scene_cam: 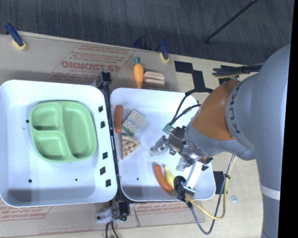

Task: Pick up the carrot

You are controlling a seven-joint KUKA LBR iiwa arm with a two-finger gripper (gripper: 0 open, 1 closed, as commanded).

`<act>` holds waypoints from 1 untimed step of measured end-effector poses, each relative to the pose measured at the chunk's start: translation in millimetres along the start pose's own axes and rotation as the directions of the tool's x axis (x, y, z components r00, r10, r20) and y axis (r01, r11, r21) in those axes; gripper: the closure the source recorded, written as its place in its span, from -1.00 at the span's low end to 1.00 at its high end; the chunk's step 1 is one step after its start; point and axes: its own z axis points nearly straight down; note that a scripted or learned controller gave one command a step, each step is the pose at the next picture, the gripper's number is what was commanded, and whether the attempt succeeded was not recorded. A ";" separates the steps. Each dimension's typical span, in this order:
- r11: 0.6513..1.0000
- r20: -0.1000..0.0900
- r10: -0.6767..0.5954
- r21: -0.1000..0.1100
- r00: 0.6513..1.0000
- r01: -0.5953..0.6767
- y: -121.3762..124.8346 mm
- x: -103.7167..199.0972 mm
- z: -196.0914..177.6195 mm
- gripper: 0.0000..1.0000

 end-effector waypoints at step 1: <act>0.997 0.000 -0.078 -0.004 0.997 0.078 21.1 -59.1 -98.0 -1.00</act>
